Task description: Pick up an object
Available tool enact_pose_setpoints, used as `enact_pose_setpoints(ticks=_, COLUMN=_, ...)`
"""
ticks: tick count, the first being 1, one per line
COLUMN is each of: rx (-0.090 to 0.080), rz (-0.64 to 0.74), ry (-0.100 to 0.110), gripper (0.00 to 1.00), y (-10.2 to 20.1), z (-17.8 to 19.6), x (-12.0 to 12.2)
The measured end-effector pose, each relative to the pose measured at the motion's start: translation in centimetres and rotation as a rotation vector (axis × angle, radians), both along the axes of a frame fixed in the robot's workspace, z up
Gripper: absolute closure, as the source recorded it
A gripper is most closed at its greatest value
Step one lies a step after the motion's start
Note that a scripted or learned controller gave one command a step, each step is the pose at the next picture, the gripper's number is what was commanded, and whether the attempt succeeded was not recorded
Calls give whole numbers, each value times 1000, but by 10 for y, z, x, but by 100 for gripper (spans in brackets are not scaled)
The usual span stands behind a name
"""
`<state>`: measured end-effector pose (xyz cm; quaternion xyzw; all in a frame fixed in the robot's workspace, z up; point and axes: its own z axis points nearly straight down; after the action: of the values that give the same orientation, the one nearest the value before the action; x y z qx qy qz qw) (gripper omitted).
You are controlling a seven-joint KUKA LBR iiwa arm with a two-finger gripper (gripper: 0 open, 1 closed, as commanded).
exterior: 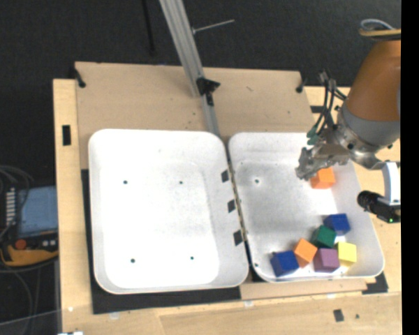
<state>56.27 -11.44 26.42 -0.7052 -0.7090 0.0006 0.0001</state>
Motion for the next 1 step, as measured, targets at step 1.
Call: enact_pose_setpoints(ticks=1, rx=1, rz=0, ry=1, gripper=100, y=49, z=-15, x=14)
